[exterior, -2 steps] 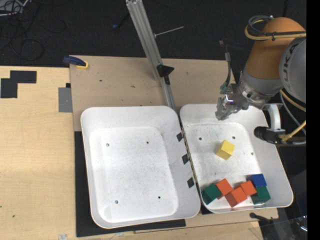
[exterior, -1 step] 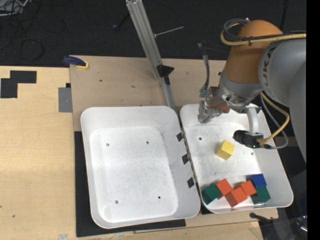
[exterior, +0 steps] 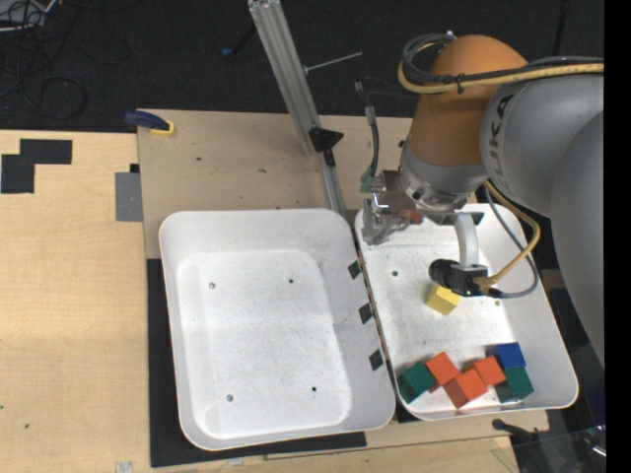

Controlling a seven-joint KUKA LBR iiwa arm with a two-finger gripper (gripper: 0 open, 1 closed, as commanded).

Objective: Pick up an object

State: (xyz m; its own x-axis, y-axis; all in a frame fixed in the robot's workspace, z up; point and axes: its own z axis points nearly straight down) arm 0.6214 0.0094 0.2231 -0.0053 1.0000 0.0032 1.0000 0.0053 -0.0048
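one yellow block (exterior: 443, 301) sits alone in the right bin (exterior: 419, 328), about five o'clock from your gripper (exterior: 380, 221), nearer than the pile of blocks (exterior: 466, 387) beyond; whether the jaws are apart, you can't tell.

Even, fairly bright light from above falls on the counter (exterior: 69, 294) and the left bin (exterior: 261, 333), giving only soft shadows along its walls. The background behind is almost black. The orange band (exterior: 463, 97) has a mild sheen. The picture is slightly grainy.
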